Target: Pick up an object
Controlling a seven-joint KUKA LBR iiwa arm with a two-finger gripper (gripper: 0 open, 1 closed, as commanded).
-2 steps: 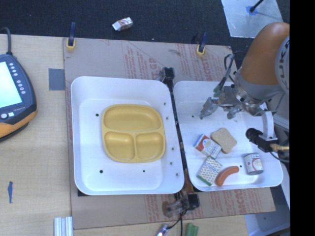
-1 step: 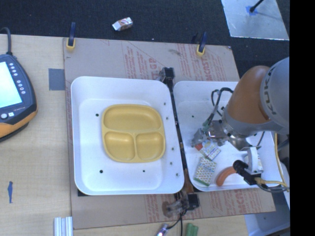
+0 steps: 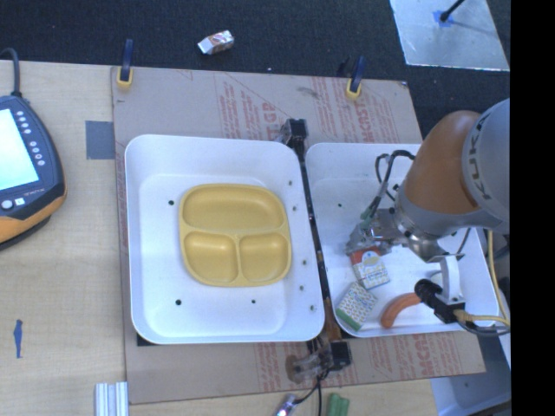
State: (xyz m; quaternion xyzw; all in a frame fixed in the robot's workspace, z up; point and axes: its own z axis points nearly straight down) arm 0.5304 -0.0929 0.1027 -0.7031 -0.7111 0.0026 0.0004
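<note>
Reaching in from the right, the arm (image 3: 447, 180) bends steeply down over the right bin (image 3: 338, 185), its orange band bulging above the wrist. The gripper (image 3: 370, 234) hangs low near the middle of that bin. Cables and metal parts crowd around it, so I cannot tell whether it is apart or together, and nothing can be seen held in it. Just on its near side lies a small flat packet (image 3: 372, 271), white with a red strip at its far end. Its long axis runs roughly far to near with a slight tilt, and the red end looks to be touching or just under the gripper. Nearer still, by the bin's near-left corner, a green-and-white patterned packet (image 3: 355, 303) lies flat and slanted, its long side running near-left to far-right. To its right rests a smooth orange curved piece (image 3: 397, 310), arched like a sausage and lying mostly left to right. The left bin (image 3: 156, 232), shallow and glossy white, holds a yellow plastic plate (image 3: 234, 234) with three rounded compartments, centred and well apart from the arm.
</note>
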